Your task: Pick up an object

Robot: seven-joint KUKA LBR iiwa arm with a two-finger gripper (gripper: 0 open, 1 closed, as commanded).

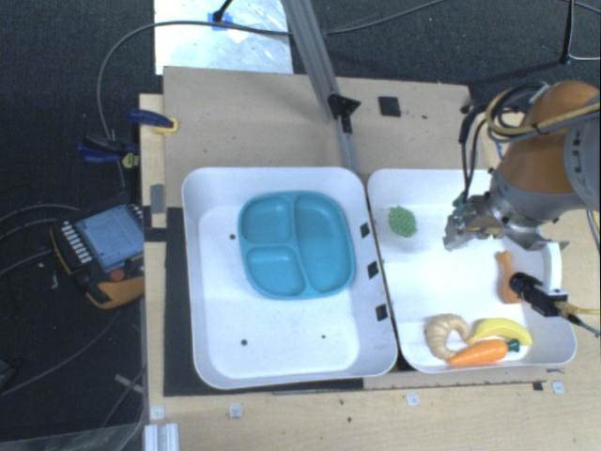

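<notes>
My gripper (457, 236) hangs over the middle of the right bin (413, 289), under the grey arm with its orange band. A green knobbly object (403, 221) lies a little to its left, near the bin's far left part. At the bin's near edge lie a tan croissant-like piece (445, 333), an orange carrot (479, 352) and a yellow banana (501, 330). An orange-brown piece (508, 275) sits to the right, partly under the arm. Nothing shows between the fingers.
The left bin (216, 336) bears a blue divided plate (295, 243). A grey pole (315, 54) slants across the bench at the back. Cables and a handheld device (101, 249) lie off the bench to the left.
</notes>
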